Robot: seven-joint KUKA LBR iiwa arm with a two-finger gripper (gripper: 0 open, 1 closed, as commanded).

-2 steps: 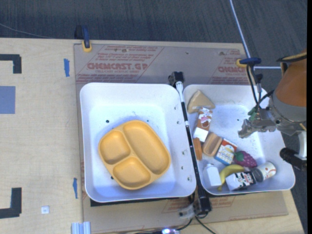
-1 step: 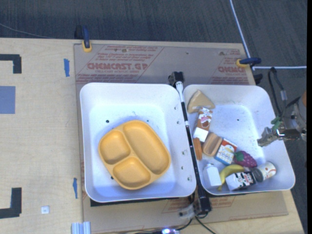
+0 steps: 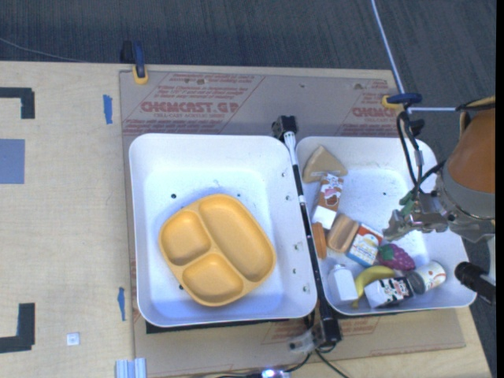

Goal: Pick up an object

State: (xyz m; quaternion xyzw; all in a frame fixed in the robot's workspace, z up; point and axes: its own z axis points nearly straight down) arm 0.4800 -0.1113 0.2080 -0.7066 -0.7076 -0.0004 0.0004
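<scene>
We see two white bins side by side on the desk, resting on a brown cardboard sheet. The left bin holds a yellow divided plate with three compartments, lying toward that bin's near edge.

The right bin carries a cluster of small things. A tan wedge lies near its far left corner, with a small brown-and-white bottle just below it. Along the left wall lies an orange stick, and beside it a tan block like a bread slice, which touches a small blue-and-white box. A bunch of purple grapes sits just right of that box. Near the bin's near edge a yellow banana curves beside a white cup, and a white bottle with a dark label lies on its side along that edge.

The arm comes in over the right bin's right edge. The gripper hangs just above the grapes, toward the bin's right half. We cannot tell whether the jaws are parted or closed, and we see nothing lifted off the bin floor.
</scene>
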